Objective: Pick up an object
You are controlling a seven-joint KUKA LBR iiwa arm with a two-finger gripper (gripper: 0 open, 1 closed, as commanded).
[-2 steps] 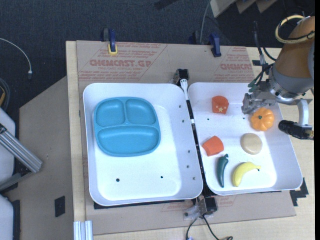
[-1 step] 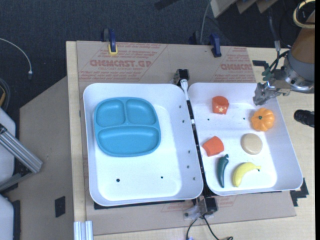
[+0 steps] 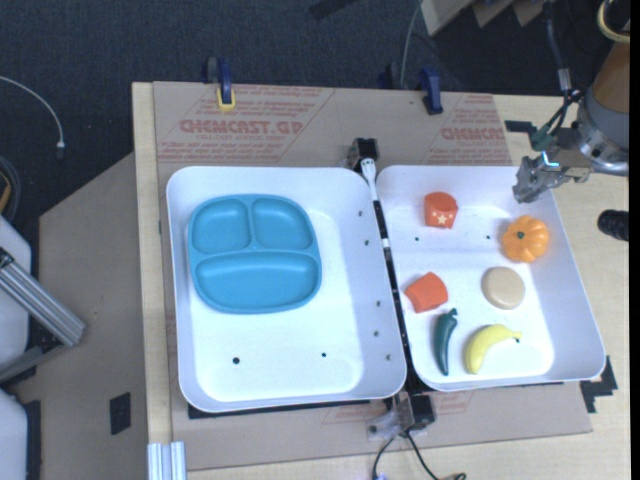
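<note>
The right bin (image 3: pixel 570 298) holds several toy foods. A red cube with a pale mark (image 3: pixel 440 209) lies near its back. An orange pumpkin (image 3: pixel 526 239) sits by the right wall. A red-orange wedge (image 3: pixel 427 291) and a beige round piece (image 3: pixel 503 288) lie in the middle. A dark green pepper (image 3: pixel 445 340) and a yellow banana (image 3: pixel 488 345) lie at the front. My gripper (image 3: pixel 534 180) hangs over the bin's back right corner, just behind and above the pumpkin, with nothing visibly in it.
The left bin (image 3: pixel 300 368) holds a blue divided plate (image 3: pixel 255 253). A black hinge strip (image 3: pixel 383 248) runs between the bins. Blue clamps (image 3: pixel 224 83) (image 3: pixel 431 88) stand on the brown board's back edge.
</note>
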